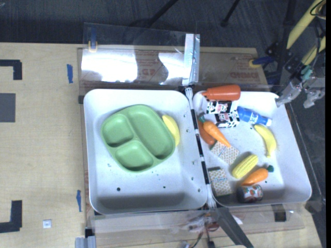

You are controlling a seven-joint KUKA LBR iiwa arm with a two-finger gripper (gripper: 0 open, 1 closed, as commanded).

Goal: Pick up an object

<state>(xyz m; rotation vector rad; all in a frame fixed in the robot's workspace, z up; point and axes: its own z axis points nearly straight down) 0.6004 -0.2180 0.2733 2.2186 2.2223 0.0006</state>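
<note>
Waiting at the bin's far right corner, the gripper (310,89) may be open or closed; I cannot tell. The banana (266,139) lies down-left of it, pointing mostly toward it.

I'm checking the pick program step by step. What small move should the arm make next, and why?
Probably swing the gripper left and down over the right bin, toward the banana. It hangs at the bin's far right corner, above the rim, with nothing seen between its fingers. The banana lies nearest and has bare bin floor around it, unlike the crowded carrot.
</note>
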